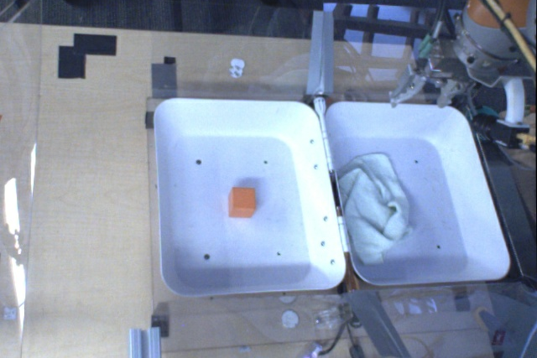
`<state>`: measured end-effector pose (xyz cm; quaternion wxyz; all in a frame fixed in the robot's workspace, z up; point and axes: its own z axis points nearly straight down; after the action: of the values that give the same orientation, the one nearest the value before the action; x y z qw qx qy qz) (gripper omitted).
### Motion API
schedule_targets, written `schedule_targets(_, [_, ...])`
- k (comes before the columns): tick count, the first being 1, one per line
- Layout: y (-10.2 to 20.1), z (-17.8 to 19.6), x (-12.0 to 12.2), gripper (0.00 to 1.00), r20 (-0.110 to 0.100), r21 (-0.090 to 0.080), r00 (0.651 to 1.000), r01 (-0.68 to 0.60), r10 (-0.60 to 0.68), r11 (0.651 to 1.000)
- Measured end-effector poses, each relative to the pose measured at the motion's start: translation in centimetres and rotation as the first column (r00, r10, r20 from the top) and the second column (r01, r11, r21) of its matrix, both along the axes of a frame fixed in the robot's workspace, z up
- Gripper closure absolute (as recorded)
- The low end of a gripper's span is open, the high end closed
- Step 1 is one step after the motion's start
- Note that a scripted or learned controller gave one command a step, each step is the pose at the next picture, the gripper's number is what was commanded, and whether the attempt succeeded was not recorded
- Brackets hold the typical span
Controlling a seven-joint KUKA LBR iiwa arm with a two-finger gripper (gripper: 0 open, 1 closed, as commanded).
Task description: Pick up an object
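Nearest me, a crumpled white cloth lies in the right bin and an orange block in the left bin — my tool hovers spread and empty over the right bin's far edge, nothing picked up yet.

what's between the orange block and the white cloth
In the camera view, bare bin floor, then the two bins' adjoining rims lie between the orange block and white cloth.
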<state>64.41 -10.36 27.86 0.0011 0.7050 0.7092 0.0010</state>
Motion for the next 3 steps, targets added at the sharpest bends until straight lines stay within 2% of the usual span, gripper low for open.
schedule_targets(1, [-2.0, -17.6, -6.3, 0.0, -0.002, 0.001, 0.988, 0.156, -0.156, 0.988])
schedule_targets(2, [-1.9, -16.4, -6.2, 1.0, 0.003, 0.002, 0.988, 0.156, -0.156, 0.988])
schedule_targets(3, [2.0, -7.0, -0.2, 1.0, 0.003, 0.0, 0.999, 0.041, -0.041, 0.999])
